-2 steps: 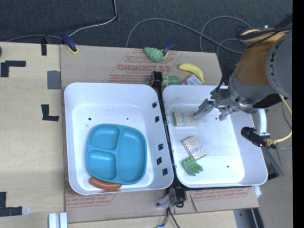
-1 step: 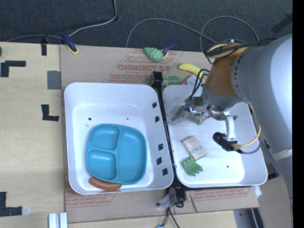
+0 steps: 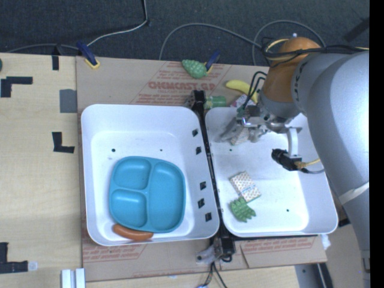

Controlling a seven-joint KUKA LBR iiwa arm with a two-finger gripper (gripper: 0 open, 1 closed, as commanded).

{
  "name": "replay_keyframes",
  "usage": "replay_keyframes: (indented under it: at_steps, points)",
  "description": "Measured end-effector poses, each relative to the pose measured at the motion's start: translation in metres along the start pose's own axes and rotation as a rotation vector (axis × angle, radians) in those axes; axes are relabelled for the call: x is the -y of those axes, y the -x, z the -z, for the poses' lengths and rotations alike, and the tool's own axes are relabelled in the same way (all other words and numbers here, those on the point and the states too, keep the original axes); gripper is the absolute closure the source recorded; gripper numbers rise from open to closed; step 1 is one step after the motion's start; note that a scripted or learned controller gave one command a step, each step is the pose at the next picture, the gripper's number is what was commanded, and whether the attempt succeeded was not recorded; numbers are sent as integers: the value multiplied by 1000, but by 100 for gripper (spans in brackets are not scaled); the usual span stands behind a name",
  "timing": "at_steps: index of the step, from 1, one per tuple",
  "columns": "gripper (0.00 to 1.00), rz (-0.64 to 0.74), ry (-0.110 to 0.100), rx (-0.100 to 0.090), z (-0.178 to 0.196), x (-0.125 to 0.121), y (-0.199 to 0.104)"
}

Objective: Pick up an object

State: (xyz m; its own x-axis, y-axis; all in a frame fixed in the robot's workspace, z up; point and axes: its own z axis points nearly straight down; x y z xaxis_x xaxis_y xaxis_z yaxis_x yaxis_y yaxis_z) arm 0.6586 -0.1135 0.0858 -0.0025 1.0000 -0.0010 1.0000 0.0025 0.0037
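**Objects wait in the right bin as my arm hangs over its far end**

Objects for the pick lie low in the right bin [image 3: 312, 218]: a small patterned packet [image 3: 245, 186] near the middle, and a green leafy toy [image 3: 242, 210] just beside it, toward the near rim. From my remote seat I see the grey arm [image 3: 336, 107] reaching in from the right, its orange band [image 3: 287, 77] above the wrist. The gripper [image 3: 241, 132] hangs over the bin's far left part, well apart from both items; its fingers stand spread with nothing between them. In the left bin [image 3: 96, 161] a blue divided plate [image 3: 147, 194] sits toward the near side, with an orange sausage-shaped toy [image 3: 132, 233] touching its near edge. Beyond the bins, on the cardboard [image 3: 120, 86], rest a green toy [image 3: 194, 68] and a yellow banana [image 3: 240, 87].
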Motion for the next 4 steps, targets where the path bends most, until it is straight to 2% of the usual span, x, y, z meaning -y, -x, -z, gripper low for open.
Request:
replay_keyframes:
  at_steps: [1,2,3,4]
  points:
    - [100,1,0,1,10,0,0]
    - [100,0,-1,-1,145,-11,-72]
    - [100,-2,-5,0,138,25,-55]
    - [100,0,-2,0,254,-11,-79]
